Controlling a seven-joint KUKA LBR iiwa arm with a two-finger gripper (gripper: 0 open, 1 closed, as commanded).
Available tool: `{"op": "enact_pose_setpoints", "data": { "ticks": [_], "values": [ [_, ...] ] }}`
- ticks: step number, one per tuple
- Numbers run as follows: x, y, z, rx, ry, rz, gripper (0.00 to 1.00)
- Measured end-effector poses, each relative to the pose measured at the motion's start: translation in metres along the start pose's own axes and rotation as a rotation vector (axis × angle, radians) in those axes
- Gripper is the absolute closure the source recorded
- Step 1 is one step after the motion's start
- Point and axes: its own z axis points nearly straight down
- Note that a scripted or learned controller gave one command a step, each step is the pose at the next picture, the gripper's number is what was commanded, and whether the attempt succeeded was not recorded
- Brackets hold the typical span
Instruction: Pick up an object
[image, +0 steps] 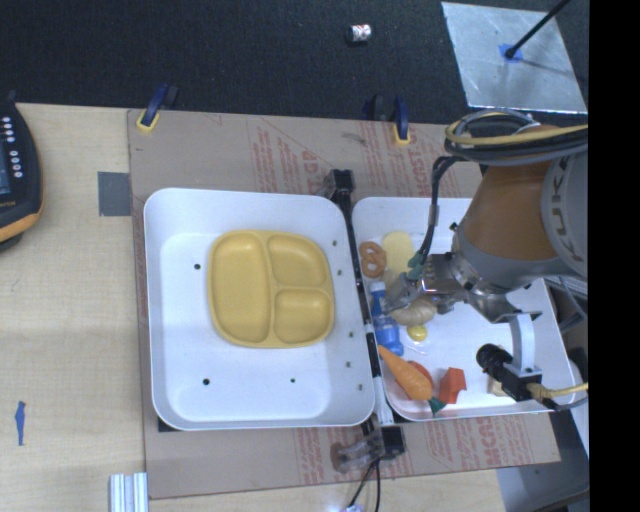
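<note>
**End effector low in right bin, grip unclear**

Arm (510, 215) enters from frame right and covers much of the right bin (520, 405). End effector (418, 288) sits low at that bin's left side, over a pale lumpy object (416, 313); can't tell its state. Around it: pretzel (372, 258), pale yellow piece (399, 245) partly hidden, blue item (385, 325), carrot (410, 375), red block (453, 384). Left bin (175, 330) holds a yellow divided plate (270, 288). Worktop (70, 330) cut off at the left.

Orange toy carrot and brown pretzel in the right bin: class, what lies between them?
In the camera view, a blue toy bottle lies between the pretzel and carrot.
</note>
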Motion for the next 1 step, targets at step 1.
{"op": "enact_pose_setpoints", "data": {
  "ticks": [1],
  "values": [
    [0.0607, 0.0602, 0.0056, 0.005, -0.001, 0.001, 1.0]
  ]
}}
